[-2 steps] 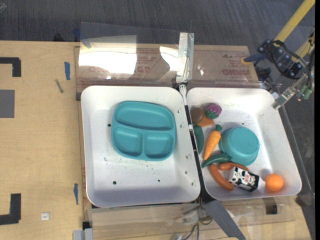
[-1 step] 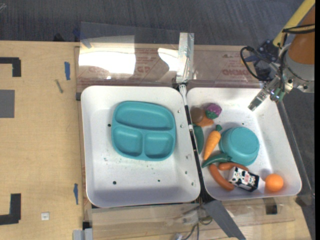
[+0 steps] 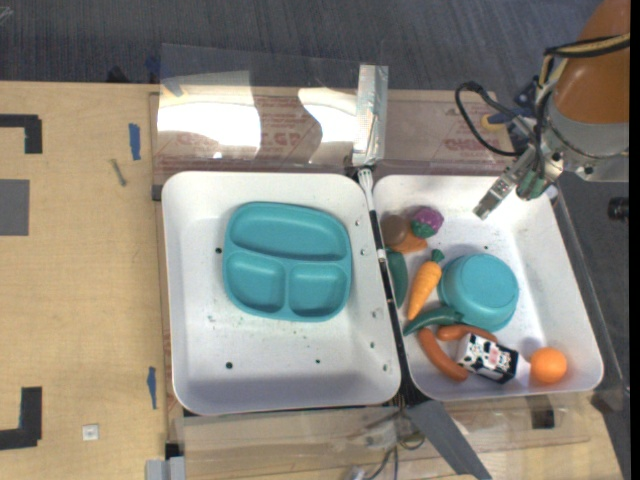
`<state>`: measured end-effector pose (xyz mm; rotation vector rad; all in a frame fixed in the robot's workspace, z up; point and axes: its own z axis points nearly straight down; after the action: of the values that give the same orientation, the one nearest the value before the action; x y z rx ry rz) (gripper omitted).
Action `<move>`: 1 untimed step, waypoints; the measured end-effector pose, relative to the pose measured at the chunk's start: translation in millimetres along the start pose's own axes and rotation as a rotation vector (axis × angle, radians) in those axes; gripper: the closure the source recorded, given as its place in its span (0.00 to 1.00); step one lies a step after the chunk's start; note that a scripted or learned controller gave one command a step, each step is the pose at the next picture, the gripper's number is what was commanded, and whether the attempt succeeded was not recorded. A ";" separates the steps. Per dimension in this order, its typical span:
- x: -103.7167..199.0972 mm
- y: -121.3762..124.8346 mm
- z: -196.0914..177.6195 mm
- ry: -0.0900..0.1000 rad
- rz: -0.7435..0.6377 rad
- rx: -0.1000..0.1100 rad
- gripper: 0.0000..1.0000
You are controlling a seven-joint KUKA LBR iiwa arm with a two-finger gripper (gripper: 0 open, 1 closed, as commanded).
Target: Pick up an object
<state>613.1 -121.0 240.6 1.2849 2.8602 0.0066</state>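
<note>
My gripper [image 3: 488, 204] hangs over the far part of the right bin [image 3: 560, 258], above bare white floor and to the right of a purple toy [image 3: 428, 220]. Nothing shows in it. Below it in the same bin lie an orange carrot [image 3: 424, 282], a teal bowl [image 3: 483, 290], a green pod [image 3: 397, 274], a red-orange sausage [image 3: 440, 354], a black-and-white carton [image 3: 489, 358] and an orange ball [image 3: 548, 365]. A brown piece [image 3: 401, 234] sits next to the purple toy.
The left bin [image 3: 190, 298] holds a teal divided plate [image 3: 288, 260]. A clear plastic sheet and a silver taped strip [image 3: 370, 113] stand behind the bins. Cables [image 3: 480, 108] loop beside the wrist at the upper right.
</note>
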 end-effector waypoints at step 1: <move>65.4 3.7 36.1 0.004 -0.167 0.004 1.00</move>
<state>572.7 -69.6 204.3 1.0436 2.9624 0.0027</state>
